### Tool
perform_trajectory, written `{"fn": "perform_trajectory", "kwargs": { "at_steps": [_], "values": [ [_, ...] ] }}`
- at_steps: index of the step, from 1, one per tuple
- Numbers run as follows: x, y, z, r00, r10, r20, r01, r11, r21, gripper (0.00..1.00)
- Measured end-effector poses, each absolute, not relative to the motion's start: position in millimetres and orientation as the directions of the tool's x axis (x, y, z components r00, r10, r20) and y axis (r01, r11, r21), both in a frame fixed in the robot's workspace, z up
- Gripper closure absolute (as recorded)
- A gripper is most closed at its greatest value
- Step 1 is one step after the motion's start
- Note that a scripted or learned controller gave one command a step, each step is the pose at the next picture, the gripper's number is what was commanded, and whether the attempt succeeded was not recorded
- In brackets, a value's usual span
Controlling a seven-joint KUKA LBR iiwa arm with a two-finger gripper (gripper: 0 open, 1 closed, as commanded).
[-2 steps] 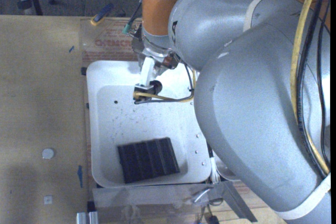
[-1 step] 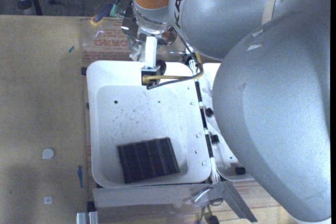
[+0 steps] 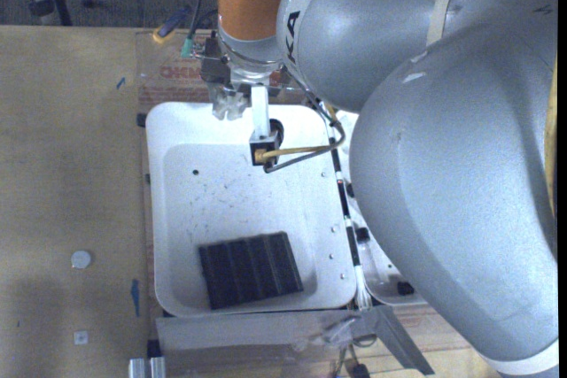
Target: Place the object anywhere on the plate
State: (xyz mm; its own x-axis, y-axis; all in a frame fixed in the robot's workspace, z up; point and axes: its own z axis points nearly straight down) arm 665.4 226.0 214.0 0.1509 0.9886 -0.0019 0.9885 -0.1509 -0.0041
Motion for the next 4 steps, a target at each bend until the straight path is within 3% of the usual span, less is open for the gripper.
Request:
{"fn": "perform_trajectory", "kwargs": {
  "at_steps": [1, 2, 3, 4],
  "values": [
    [660.9, 224.8, 396.1, 0.092, 0.996, 0.001, 0.996, -0.092, 0.003, 1.00],
    [666.5, 225.1, 435.7, 0.541, 0.841, 0.003, 0.841, -0.541, 0.003, 1.00],
    [665.7, 223.2, 435.4, 0.798, 0.603, 0.006, 0.603, -0.798, 0.001, 1.00],
    [634.7, 223.0, 364.6, 0.980, 0.197, 0.002, 0.197, -0.980, -0.001, 1.00]
  ]
}}
